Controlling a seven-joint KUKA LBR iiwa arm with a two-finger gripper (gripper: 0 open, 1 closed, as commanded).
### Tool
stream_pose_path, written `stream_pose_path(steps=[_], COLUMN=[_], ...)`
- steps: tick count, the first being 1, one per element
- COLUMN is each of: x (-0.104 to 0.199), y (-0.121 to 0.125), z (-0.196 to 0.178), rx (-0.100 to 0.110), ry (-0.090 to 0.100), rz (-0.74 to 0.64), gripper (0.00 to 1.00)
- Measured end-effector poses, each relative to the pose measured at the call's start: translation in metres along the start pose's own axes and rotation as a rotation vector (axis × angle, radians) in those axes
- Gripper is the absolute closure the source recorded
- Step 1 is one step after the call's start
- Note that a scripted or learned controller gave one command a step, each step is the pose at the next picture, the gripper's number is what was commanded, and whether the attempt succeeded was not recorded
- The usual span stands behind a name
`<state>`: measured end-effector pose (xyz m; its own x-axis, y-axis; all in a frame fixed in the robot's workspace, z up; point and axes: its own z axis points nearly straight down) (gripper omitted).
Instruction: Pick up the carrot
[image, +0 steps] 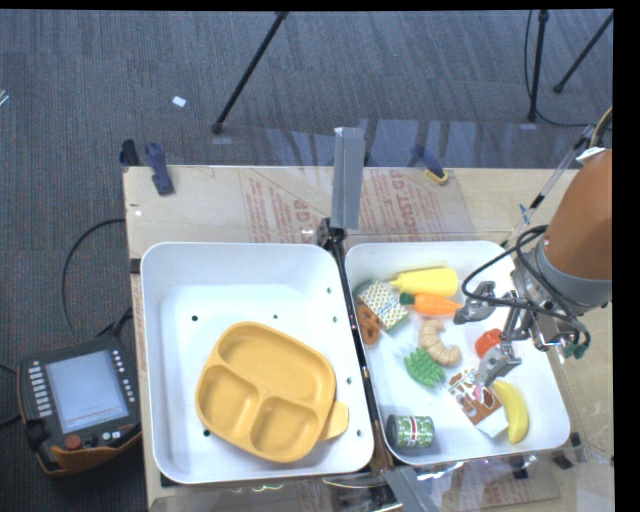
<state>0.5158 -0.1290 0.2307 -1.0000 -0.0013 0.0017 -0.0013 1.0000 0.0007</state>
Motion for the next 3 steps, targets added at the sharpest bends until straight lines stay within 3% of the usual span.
stream_pose_path(steps=[1,2,3], x=[-0.100,-0.107,-0.095], y=[-0.043,-0.034,0.018], z=[0.055,0.126,0.131], rx=[0.000,0.001,-0.002], ry=[0.001,-0.004,-0.023], rz=[0.466,0.422,0.550], gripper=[0.00,0.00,0.00])
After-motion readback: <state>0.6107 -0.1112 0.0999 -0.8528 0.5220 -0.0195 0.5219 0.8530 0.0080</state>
